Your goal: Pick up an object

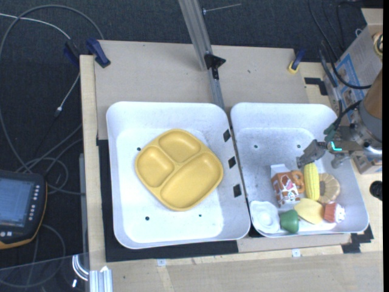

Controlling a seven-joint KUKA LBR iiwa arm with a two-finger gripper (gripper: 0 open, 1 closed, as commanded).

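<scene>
single fixed overhead camera, slanted down over both bins (176, 111)

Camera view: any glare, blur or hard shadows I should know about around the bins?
Camera view: light is even and soft, shadows faint; the white bins read bright, their speckle still visible; the yellow tray shows only mild sheen; the gripper and food pile look slightly soft, small detail unreadable.

arm: enters from right, wrist low | end effector (322, 154): fingers spread apart, nothing between them
</scene>
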